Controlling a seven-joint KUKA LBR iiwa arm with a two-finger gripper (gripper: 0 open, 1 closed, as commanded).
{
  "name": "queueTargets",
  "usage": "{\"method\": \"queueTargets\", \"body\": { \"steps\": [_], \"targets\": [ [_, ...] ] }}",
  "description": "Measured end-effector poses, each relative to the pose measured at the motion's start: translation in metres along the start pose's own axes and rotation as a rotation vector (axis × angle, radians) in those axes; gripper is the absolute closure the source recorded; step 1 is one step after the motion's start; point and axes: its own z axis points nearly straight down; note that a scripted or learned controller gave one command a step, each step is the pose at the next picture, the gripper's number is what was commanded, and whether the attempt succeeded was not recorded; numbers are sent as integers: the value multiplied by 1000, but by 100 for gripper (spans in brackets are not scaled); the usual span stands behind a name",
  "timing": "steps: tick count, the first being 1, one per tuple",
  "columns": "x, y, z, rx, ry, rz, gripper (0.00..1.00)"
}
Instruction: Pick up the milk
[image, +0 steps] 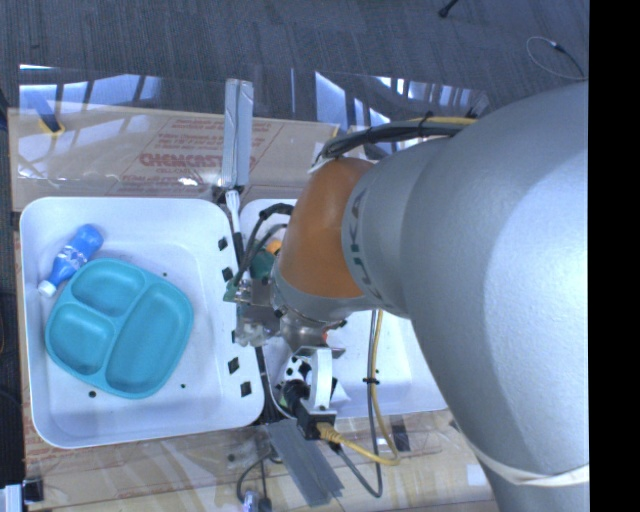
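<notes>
1. The arm (420, 250) covered most of the right bin (400, 385); the place and look of the milk could not be told.
2. The pincer (252, 318) hung by the bins' divide, its state impossible to tell.

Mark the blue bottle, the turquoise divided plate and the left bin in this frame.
blue bottle (72, 255), camera view, on the middle of its body.
turquoise divided plate (120, 325), camera view, near its centre.
left bin (140, 225), camera view, on the bare white floor above the plate.

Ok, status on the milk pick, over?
End effector low at right bin's left wall. Milk unconfirmed, arm covers that bin. Left bin: blue bottle, teal divided plate.
</notes>
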Motion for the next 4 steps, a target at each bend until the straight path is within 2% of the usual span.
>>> {"method": "queueTargets", "body": {
  "steps": [1, 2, 3, 4],
  "targets": [
    [50, 8, 0, 0, 0, 551, 100],
    [-31, 5, -11, 2, 1, 544, 100],
    [42, -8, -2, 3, 0, 229, 100],
    [87, -16, -11, -2, -3, -75, 100]
  ]
}}
